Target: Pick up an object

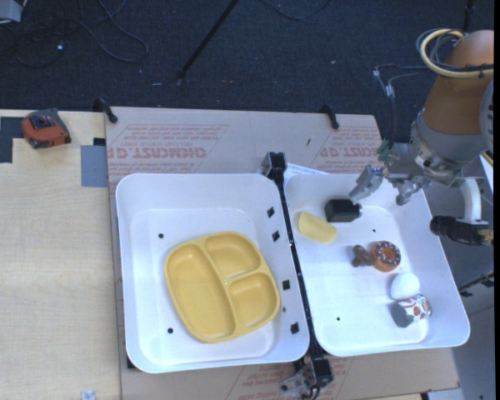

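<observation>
pincer (pixel 389 184) seen spread, nothing pinched, above the right bin's (pixel 450 323) far rim | black block (pixel 343 211) lies just beside it, inside that bin | risk: block may be nudged against the yellow piece (pixel 317 227) if descent is off-centre
</observation>
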You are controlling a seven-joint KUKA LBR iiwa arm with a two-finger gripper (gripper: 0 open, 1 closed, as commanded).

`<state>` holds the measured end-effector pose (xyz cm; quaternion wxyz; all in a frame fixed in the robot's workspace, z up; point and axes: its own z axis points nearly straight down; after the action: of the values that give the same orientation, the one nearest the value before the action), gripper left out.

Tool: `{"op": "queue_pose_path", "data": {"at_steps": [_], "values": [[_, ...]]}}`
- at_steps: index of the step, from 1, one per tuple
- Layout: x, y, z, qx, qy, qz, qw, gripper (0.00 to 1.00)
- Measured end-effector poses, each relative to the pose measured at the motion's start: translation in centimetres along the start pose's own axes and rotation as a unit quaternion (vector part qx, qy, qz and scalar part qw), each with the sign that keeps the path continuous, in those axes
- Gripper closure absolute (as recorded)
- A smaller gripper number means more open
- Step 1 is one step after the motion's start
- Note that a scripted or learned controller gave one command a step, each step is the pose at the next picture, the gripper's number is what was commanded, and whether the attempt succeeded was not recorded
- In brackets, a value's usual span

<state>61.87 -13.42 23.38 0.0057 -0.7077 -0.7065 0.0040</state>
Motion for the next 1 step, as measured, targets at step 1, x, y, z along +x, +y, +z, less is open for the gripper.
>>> {"op": "queue_pose_path", "data": {"at_steps": [1], "values": [[0.01,0.19,-0.69,-0.006,-0.001,-0.001,1.0,0.0]]}}
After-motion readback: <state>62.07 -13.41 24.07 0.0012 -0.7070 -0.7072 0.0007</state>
